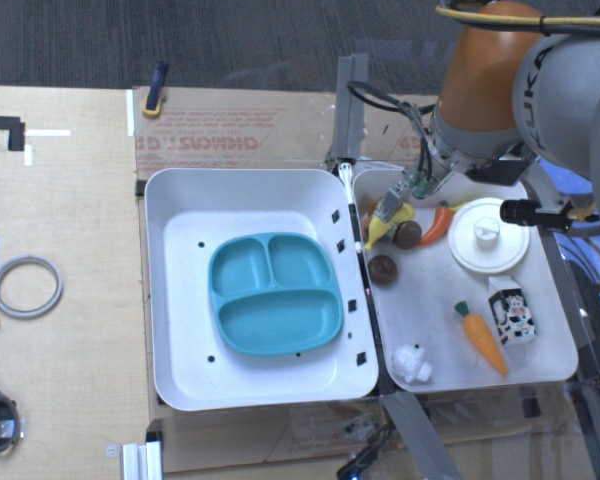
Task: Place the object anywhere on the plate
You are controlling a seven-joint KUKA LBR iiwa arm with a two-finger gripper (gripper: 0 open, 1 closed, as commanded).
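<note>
A blue three-compartment plate (276, 294) lies in the middle of the left white bin (170, 298). My gripper (394, 208) reaches down into the far left corner of the right bin (540, 368), right over a yellow banana-like toy (382, 228). Its tip touches or nearly touches the top of that toy. Beside the toy lie a dark brown ball (408, 234), a second brown ball (383, 268) and an orange-red pepper (437, 223).
The right bin also holds a white round lid (488, 235), a small cow-print carton (510, 315), an orange carrot (481, 339) and a white crumpled lump (412, 364). A metal divider (352, 218) separates the bins. A tape ring (25, 286) lies on the bench at left.
</note>
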